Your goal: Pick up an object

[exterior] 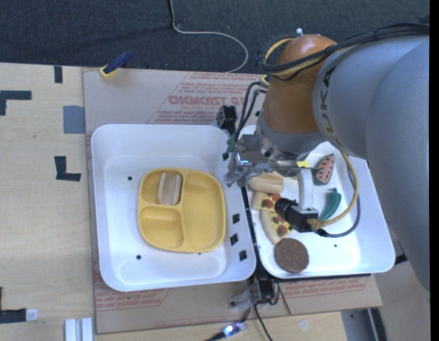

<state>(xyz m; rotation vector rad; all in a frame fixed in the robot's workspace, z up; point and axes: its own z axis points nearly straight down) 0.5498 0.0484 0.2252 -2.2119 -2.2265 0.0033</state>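
The grey arm with its orange band (299, 84) reaches down over the right bin (369, 244). Its gripper (266, 180) hangs low at that bin's left side, right above a cream-coloured bun-like piece (268, 184). The arm's wrist hides the fingers. Around it in the right bin lie a pizza slice (275, 222), a brown round cookie (291, 255), a green piece (331, 204) and a watermelon-like slice (325, 168). In the left bin (116, 190) a yellow divided plate (182, 210) carries a tan bread-like piece (169, 188) in its upper left section.
The two white bins stand side by side on a cardboard sheet (184, 98). A black cable with a yellow-tipped connector (305, 217) loops over the right bin. A small blue and yellow clip (115, 65) lies at the sheet's far left corner.
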